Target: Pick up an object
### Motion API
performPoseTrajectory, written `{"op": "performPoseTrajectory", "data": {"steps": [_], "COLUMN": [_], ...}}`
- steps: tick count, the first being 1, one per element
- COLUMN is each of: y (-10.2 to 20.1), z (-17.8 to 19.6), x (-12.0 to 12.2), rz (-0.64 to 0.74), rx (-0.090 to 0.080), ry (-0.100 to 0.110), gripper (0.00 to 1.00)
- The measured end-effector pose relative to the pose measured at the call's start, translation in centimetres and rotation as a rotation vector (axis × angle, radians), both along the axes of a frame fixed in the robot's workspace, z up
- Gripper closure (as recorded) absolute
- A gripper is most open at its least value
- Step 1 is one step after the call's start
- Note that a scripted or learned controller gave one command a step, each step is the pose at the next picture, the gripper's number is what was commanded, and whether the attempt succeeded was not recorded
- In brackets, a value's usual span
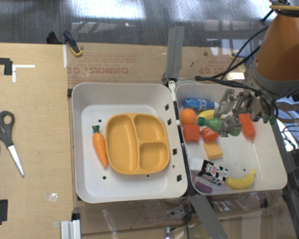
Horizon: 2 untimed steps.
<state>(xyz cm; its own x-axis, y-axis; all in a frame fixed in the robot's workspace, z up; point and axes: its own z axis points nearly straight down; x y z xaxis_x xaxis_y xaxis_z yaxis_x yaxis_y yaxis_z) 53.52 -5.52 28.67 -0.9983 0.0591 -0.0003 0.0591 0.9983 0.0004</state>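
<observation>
Here, claw (232, 114) over green bottle (222, 125), lying crosswise.

Light is bright and even across the bench (30, 183), with a cool, bluish cast at the far edge, where pale patches of glare lie on the floor (139, 4). Both white bins are close to washed out – the left bin (84, 183) shows only a faint shadow under the yellow divided plate (137, 143). Focus is fair at centre; the arm (284, 44) at far right is soft – slightly blurred.
</observation>
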Motion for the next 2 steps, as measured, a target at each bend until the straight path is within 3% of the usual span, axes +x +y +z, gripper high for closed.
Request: {"op": "performPoseTrajectory", "data": {"steps": [1,2], "y": [1.0,1.8], "z": [1.7,-1.0], "x": [2.5,-3.2], "rz": [-0.050,-0.050], "rx": [0.000,-0.001], "ry": [-0.003,0.000], "gripper": [1.00,1.00]}}
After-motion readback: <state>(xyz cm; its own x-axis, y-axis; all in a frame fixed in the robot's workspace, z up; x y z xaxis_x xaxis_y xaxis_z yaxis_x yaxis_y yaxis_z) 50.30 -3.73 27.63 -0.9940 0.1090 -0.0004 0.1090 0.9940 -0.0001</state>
